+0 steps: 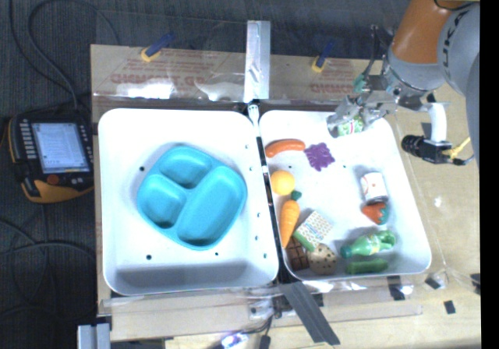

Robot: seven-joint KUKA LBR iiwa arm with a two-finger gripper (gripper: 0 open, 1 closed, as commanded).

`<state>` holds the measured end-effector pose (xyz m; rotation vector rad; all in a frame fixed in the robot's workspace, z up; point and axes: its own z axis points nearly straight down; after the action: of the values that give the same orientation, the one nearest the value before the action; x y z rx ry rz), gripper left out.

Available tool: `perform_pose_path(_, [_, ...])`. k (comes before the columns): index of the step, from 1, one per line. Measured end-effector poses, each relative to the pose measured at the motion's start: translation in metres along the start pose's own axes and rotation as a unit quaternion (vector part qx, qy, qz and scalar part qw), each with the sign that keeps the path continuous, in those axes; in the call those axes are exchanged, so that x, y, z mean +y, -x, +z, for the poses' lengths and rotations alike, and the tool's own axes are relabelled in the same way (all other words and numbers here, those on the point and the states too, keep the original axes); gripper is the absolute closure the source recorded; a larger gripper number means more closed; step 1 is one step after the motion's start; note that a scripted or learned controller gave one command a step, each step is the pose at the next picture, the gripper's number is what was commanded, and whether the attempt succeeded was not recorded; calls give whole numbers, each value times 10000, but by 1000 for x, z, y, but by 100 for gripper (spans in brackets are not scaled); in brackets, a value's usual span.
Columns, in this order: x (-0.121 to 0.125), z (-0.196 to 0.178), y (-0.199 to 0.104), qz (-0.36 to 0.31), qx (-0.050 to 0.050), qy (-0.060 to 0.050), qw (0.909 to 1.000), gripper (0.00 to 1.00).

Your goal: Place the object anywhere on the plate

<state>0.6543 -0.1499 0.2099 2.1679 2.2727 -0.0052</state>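
Observation:
A blue three-compartment plate lies in the left white bin. My gripper hangs over the far edge of the right bin, well to the right of the plate. Its fingers are shut on a small green-and-white object, which is lifted off the bin floor. The grey arm with its orange band reaches in from the upper right.
In the right bin lie an orange sausage, purple grapes, a yellow lemon, a carrot, a red-and-white can, green vegetables, a checked wafer and a brown cookie. A ridge divides the bins.

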Motion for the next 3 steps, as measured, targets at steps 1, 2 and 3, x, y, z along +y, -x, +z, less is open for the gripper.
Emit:
perform_pose_path(1, [-25,27,-99,-1322,15,0,9912,100])
perform_pose_path(2, [-38,21,-131,-1519,-47,52,9884,100])
perform_pose_path(3, [-79,26,-201,-2462,11,3,9692,100])
